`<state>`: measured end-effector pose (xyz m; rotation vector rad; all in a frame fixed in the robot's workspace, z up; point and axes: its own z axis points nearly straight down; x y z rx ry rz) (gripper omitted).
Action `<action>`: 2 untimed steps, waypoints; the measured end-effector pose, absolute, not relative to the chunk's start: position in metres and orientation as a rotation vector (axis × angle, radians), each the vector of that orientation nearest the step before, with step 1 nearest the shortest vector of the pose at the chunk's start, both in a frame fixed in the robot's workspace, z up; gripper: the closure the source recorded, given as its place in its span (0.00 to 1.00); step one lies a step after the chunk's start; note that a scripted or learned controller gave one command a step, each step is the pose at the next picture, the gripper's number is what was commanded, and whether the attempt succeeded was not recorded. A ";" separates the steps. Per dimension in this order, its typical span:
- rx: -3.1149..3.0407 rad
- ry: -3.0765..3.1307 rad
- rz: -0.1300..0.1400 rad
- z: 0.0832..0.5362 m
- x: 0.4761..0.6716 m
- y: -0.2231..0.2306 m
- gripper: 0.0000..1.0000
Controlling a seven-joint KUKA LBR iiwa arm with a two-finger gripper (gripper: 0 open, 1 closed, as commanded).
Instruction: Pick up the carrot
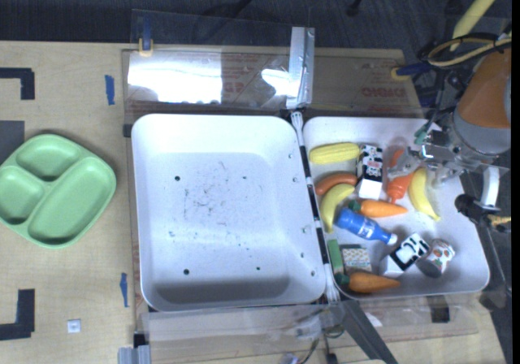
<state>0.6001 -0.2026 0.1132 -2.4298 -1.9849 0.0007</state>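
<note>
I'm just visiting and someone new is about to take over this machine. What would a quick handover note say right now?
Gripper: over the right bin's far right side; too small to tell whether it holds anything.
Carrots: several orange carrot-like pieces lie in the right bin, one mid-bin beside the blue bottle, one at the near edge.
Left bin: nothing of the job's in it. Green divided plate sits on the bench, left.
Done: no carrot visibly lifted.
Left: grasp a carrot and raise it out.

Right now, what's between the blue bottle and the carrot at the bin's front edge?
In the camera view, a small patterned card lies between the blue bottle and that carrot.
</note>
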 end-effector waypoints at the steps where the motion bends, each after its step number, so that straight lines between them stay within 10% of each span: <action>1: -2.498 -1.906 -0.006 0.142 0.612 -0.213 0.00; 2: -2.527 -1.861 0.001 0.156 0.586 -0.207 0.00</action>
